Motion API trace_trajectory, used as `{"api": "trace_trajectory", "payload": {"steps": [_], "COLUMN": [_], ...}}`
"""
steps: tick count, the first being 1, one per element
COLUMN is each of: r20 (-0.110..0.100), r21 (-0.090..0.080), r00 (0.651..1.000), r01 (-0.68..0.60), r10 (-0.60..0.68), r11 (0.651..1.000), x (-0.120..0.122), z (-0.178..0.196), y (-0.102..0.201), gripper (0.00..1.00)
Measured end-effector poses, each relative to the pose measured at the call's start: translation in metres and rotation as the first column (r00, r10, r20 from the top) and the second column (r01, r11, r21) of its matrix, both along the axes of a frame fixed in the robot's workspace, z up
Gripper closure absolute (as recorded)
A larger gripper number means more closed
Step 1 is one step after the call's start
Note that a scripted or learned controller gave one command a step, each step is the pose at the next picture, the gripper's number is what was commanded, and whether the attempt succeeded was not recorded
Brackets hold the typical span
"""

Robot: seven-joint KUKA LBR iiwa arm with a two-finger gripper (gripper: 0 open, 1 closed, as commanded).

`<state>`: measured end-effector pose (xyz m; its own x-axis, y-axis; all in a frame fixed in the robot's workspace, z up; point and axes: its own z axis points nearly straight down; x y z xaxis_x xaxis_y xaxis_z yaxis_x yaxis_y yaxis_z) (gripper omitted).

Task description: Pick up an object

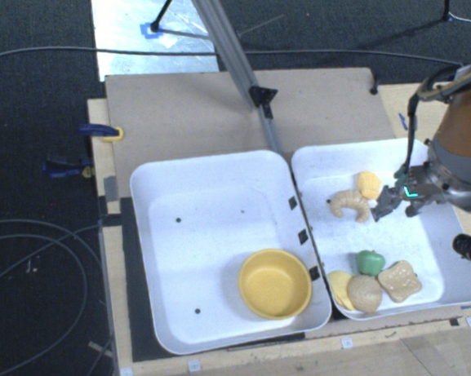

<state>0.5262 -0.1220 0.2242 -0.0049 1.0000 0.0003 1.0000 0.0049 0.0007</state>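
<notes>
Camera view: end effector beside knobbly tan croissant.

Grey arm reaches in from right; gripper low, pointing left.

Counter: brown board surface. Two white bins rest directly on it, left bin touching right bin.
</notes>
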Motion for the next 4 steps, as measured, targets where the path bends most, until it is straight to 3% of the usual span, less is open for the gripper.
{"api": "trace_trajectory", "payload": {"steps": [1, 3, 4], "r20": [0.001, -0.005, -0.001], "r21": [0.0, 0.001, 0.0], "r00": [1.0, 1.0, 1.0], "r01": [0.0, 0.005, 0.005], "r10": [0.0, -0.005, -0.005], "r11": [1.0, 1.0, 1.0], "x": [0.0, -0.004, -0.004], "z": [0.0, -0.122, -0.134], "y": [0.0, 0.0, 0.0], "gripper": [0.0, 0.0, 0.0]}}
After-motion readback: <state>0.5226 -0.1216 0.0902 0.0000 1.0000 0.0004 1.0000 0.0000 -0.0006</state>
